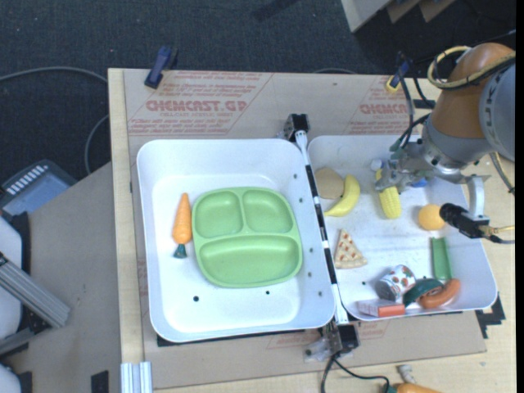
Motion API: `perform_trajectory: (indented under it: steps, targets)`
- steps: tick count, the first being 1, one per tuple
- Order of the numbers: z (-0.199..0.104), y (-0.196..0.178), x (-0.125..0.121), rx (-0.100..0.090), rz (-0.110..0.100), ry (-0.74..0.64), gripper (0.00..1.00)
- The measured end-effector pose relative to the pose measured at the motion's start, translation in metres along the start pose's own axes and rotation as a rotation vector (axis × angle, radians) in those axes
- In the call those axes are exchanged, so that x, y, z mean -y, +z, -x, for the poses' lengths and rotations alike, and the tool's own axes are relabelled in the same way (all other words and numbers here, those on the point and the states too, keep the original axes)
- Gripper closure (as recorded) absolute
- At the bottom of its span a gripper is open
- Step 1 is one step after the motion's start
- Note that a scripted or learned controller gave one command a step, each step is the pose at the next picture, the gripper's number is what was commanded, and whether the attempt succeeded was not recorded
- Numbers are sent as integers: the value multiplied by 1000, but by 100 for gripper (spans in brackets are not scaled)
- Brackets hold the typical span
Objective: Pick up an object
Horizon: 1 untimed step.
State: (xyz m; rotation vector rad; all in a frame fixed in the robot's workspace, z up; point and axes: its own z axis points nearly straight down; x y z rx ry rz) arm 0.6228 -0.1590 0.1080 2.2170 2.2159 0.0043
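Observation:
My gripper (395,174) hangs over the back of the right bin (485,260), reaching in from the right. Directly below it in the view lies a yellow corn cob (390,202), its upper end touching or hidden by the gripper. A banana (345,197) lies to the left of the corn, next to a tan bread-like piece (328,182). A pizza slice (349,250) rests lower, near the bin's left wall. An orange-yellow fruit (431,216) sits right of the corn, beside a black part of the arm.
The right bin's front holds a green cucumber (441,257), a red sausage (440,294), a small can (396,282) and a flat red-and-white item (380,309). The left bin (164,301) carries a green divided plate (244,237) and a carrot (182,220).

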Motion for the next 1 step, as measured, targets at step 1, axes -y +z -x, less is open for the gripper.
perform_trajectory:
  steps: [1]
  targets:
    - [-73,-78,11,-3,-4,-2,100]
